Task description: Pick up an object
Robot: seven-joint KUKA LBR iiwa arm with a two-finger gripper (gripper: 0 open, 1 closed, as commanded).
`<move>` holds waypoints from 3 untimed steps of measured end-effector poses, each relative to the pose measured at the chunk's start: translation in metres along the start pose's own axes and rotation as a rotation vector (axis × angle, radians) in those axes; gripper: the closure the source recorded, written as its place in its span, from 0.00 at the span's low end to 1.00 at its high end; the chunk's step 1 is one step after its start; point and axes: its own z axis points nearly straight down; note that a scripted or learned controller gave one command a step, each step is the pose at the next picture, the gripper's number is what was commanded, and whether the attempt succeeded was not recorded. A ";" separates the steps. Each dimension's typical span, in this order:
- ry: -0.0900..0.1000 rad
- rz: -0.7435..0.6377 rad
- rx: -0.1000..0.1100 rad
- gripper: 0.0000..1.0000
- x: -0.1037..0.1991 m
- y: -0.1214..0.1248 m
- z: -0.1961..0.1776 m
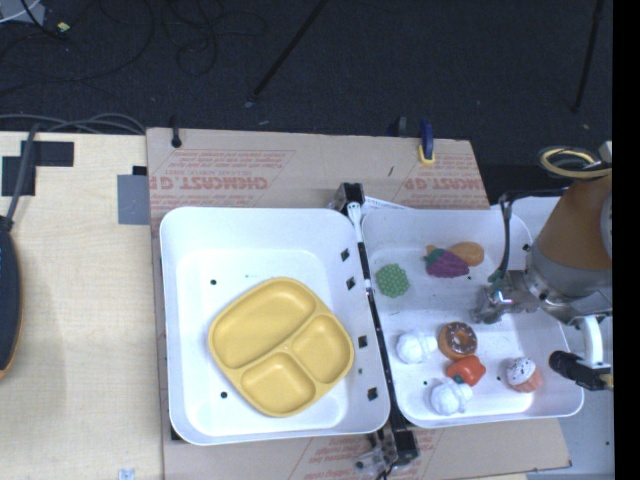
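Note:
My gripper (494,304) hangs low over the right bin (540,408), in its right half, at the end of the grey arm with the orange band (580,233). Small toys lie around it. A purple bunch of grapes (446,263) and an orange piece (468,254) sit up and to its left. A brown donut (459,339) lies just below and left of it. Further down are a red piece (465,372), two white pieces (412,347) (447,397) and a white-and-red piece (520,373). A green ball (392,280) rests near the bin's left wall.
The left bin (190,258) holds a yellow three-compartment plate (281,345). A black divider with clips (362,298) separates the bins. Cardboard (250,168) lies under both bins. A black part (578,366) of the arm overhangs the right bin's lower right corner.

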 end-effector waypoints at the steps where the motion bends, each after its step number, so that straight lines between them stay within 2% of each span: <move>1: 0.001 0.002 0.001 1.00 0.001 -0.044 -0.001; 2: 0.000 -0.001 -0.006 1.00 0.041 -0.076 -0.149; 3: 0.004 0.003 0.011 1.00 0.021 -0.074 -0.066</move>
